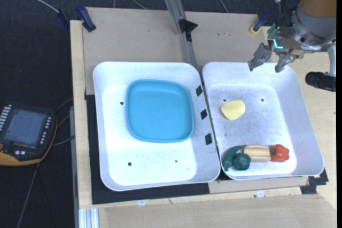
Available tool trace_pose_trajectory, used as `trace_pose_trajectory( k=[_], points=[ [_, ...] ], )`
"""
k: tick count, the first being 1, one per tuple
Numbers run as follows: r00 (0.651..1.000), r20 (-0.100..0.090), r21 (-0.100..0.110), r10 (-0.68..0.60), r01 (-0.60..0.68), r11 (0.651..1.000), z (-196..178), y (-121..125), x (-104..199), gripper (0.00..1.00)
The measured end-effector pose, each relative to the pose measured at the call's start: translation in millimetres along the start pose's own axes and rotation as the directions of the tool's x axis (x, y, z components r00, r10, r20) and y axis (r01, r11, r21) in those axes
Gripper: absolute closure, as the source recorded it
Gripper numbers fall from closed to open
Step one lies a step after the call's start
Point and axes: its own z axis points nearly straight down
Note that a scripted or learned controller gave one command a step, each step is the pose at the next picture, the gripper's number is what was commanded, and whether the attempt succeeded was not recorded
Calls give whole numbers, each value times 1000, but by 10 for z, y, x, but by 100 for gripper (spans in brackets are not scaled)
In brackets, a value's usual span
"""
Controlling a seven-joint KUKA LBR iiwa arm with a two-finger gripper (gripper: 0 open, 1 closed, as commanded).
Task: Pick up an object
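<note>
Risk first: a miss or a slip, likely from closing on a rounded toy at a poor angle or nudging it against the bin wall. Low, smooth shapes, hard to pinch from above (a judgement, not a thing seen).

Left bin (107,115): one blue plate (160,110), lying flat in the middle, clear of the walls. A poor target, probably; too wide and flat for two fingers.

Right bin (299,115): a yellow piece (233,110) near the middle-left, alone and well apart from the rest, so the easiest pick. Along the front wall, a tight row: green toy (236,160), tan roll (256,153), red toy (279,153), touching or nearly so. Crowding there, and a wall just beside, so a grab could catch two or push one aside.

Gripper (270,63) over the back rim of the right bin, fingers spread apart, nothing between them. Nothing lifted yet.
</note>
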Motion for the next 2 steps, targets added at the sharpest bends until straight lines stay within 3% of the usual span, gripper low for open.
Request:
trace_pose_trajectory(
  k=[1,2],
  points=[
    [1000,0,0,0,0,1000,1,0,0,0],
    [1000,0,4,0,0,1000,447,-70,27,0]
  ],
)
